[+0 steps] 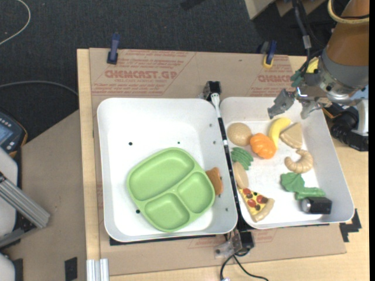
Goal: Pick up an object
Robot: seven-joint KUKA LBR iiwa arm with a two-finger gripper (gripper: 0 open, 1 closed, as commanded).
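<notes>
Gripper [295,105] above the right bin's [340,174] far edge.
Its fingers are spread apart, holding nothing, just above the banana [279,128]; an orange [263,145] lies beside that banana.

Open fingers [296,105] above banana [279,129], toy-filled right bin [337,163]

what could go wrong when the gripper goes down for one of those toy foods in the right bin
The gripper, fingers open, hovers above the banana, which lies against the orange and the sandwich wedge; a finger could land on a neighbour and shove the pile. It is also near the right bin back wall, so it may clip it.
</notes>
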